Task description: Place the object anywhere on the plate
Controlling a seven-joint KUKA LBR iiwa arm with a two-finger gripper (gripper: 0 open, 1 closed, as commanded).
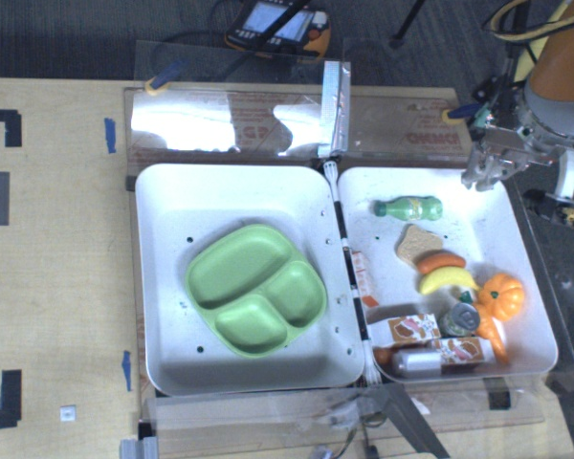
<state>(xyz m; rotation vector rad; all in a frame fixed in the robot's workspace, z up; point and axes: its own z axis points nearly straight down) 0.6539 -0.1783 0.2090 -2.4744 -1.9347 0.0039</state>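
I see the green plate (pixel 256 288) lying in the left bin (pixel 163 199), tilted a little, three compartments all bare. It sits near the middle of that bin, with open white floor around it on every side, widest toward the far edge and the left wall.

The things to pick from are in the right bin (pixel 517 228), crowded into its near half. A green bottle (pixel 408 207) lies on its side alone toward the far end. Below it come a slice of bread (pixel 420 243), a banana (pixel 447 278) touching an orange piece just behind it, and a small pumpkin (pixel 500 295) close to the right wall. Nearer still I see a can (pixel 462 318), a small juice carton (pixel 414 329) and a long packet (pixel 438 356) lying against the near rim. The far right corner of this bin is open floor.

The hand (pixel 485 172) hangs over that far right corner, at the bin's rim, well apart from the pile and nearest to the bottle. Nothing is between its fingers; whether they stand apart or together I cannot tell from this angle. The orange band of the arm (pixel 562 70) shows at the upper right.

The ridge between the two bins (pixel 342 247) runs between the plate and every object. On the counter (pixel 48 256) beyond the bins lies a clear plastic sheet (pixel 230 122).
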